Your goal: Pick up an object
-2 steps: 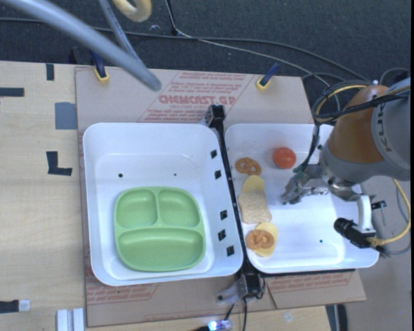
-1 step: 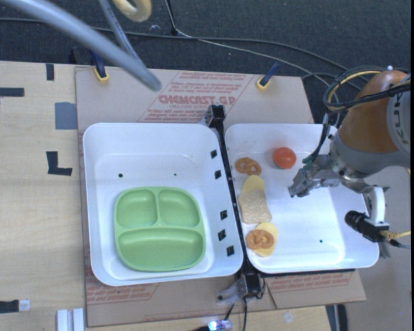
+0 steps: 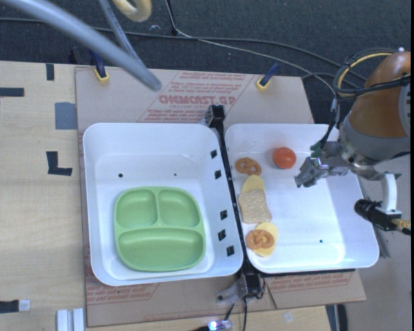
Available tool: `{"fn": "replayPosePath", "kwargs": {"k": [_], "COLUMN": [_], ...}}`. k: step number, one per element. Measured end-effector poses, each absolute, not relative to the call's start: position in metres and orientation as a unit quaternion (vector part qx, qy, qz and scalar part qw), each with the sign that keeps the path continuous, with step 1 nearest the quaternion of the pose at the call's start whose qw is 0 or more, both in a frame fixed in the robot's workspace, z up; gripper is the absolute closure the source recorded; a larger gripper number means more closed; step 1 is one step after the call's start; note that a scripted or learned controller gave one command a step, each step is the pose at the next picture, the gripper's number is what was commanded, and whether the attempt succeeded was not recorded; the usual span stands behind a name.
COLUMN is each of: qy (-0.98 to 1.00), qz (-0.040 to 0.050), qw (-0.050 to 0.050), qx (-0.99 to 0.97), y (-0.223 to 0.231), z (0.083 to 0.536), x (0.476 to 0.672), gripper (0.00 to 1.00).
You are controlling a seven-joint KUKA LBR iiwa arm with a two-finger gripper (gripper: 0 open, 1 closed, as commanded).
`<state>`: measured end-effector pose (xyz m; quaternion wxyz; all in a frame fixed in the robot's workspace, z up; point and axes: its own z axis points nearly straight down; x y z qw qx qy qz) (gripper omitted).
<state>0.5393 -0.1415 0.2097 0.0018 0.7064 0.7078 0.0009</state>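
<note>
In the right bin (image 3: 345, 250) lie a small red tomato (image 3: 284, 158), a brown pretzel (image 3: 248, 165), a slice of bread (image 3: 254, 205) over a yellow piece (image 3: 252, 183), and a second pretzel (image 3: 260, 238) on a yellow slice near the front. My gripper (image 3: 310, 174) hangs over the right bin just right of the tomato and a little in front of it, apart from it. Nothing shows between its fingers. The grey arm with its orange band (image 3: 383, 102) comes in from the right.
The left bin (image 3: 100, 150) holds a green divided plate (image 3: 159, 227). A black divider (image 3: 224, 185) runs between the bins. Both bins sit on a cardboard sheet (image 3: 193, 92) on the wooden bench. A grey pole (image 3: 76, 26) crosses the upper left.
</note>
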Motion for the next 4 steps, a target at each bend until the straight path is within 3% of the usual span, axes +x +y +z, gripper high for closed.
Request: {"fn": "replayPosePath", "kwargs": {"k": [1, 4], "qy": [0.708, 0.710], "qz": [0.0012, -0.0002], "qw": [0.002, -0.001], "qx": [0.706, 0.705], "y": [-0.141, 0.012], "z": [0.263, 0.253], "x": [0.541, 0.542], "gripper": [1.00, 1.00]}}
